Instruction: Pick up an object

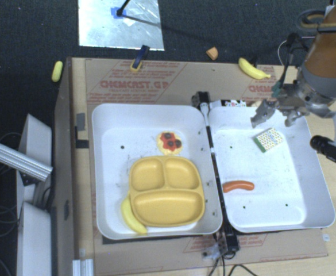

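My gripper (276, 116) hangs over the back of the right bin (311, 177), its two fingers spread open with nothing between them. Just below it on the bin floor lies a small green-and-white patterned block (269, 139), apart from the fingers. An orange sausage (238, 186) rests nearer the front of that bin. The left bin (107, 154) holds a yellow divided plate (166, 190), a yellow banana (132, 216) at the plate's front left, and a small round toy with red dots (169, 143) behind the plate.
On the cardboard behind the bins lie a second banana (253, 69), an orange bit (212, 53) and a blue-and-yellow clip (139, 57). A yellow piece (57, 71) lies off the board's left corner. A silver sheet (120, 15) lies on the floor beyond.
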`<state>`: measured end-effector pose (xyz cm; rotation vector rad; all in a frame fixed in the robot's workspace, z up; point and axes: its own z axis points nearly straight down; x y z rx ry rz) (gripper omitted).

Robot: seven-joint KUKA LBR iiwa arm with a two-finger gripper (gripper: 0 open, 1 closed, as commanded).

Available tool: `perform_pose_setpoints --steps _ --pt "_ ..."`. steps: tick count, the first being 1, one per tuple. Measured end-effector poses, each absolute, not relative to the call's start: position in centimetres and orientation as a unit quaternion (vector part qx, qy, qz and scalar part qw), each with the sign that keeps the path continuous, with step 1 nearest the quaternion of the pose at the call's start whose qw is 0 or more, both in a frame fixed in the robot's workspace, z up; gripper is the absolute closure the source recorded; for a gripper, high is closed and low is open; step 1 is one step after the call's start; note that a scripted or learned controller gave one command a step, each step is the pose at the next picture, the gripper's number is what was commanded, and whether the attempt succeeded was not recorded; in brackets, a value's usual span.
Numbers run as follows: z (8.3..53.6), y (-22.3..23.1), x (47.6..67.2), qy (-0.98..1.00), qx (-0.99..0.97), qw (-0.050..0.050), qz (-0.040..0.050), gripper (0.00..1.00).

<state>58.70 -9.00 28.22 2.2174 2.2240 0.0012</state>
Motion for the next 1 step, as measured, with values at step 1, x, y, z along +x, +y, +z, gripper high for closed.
perform_pose_setpoints --steps 1 --pt "13.45 -10.94 52.19 0.707 0.707 -0.001 -0.0005 0.00"
